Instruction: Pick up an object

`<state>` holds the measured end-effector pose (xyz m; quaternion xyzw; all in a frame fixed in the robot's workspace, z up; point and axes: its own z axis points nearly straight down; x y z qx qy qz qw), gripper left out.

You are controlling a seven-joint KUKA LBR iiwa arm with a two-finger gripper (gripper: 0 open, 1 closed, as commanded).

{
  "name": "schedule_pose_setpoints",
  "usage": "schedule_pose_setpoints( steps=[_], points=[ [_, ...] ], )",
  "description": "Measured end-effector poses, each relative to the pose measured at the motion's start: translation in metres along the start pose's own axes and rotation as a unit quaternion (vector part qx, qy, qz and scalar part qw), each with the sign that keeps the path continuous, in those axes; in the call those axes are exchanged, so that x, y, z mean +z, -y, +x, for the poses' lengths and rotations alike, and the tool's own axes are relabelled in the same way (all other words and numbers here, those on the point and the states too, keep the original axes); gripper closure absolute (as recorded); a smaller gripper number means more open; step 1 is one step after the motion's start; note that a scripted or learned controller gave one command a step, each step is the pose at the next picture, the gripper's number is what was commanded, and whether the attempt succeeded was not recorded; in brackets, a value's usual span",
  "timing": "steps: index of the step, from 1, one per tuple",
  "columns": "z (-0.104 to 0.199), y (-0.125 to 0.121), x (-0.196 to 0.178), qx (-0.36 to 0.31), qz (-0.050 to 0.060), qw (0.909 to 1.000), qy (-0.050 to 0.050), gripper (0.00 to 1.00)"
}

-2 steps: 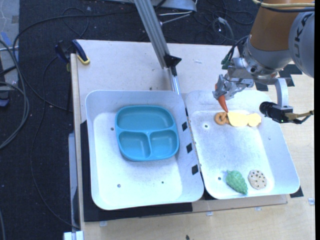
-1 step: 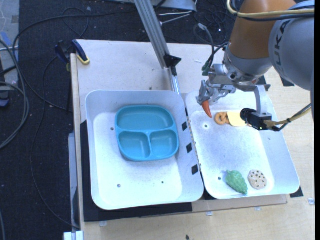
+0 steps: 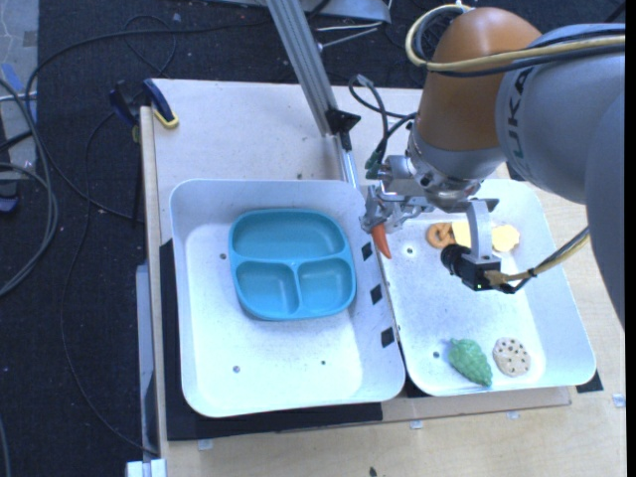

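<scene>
Overhead: gripper (image 3: 382, 219) at right bin's (image 3: 556, 296) ten o'clock corner, clamped on orange carrot (image 3: 382, 240); cookie (image 3: 511, 357), green item (image 3: 470, 361) at six o'clock.

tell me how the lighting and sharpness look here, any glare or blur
Camera view: even overhead light, soft shadows under the blue tray; a glare spot on the arm's orange band; both white bins bright but not blown out; cookie and green item fairly sharp; the gripper slightly soft.

Blue tray (image 3: 293, 264) — smooth, glossy plastic
</scene>
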<state>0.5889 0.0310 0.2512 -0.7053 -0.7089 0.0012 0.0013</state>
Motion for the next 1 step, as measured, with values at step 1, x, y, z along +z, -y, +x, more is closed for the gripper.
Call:
schedule_pose_setpoints(
  steps=[1],
  points=[
    [0.0527,0.024,0.0195,-0.001,0.0,1.0,0.0,1.0]
  ],
)
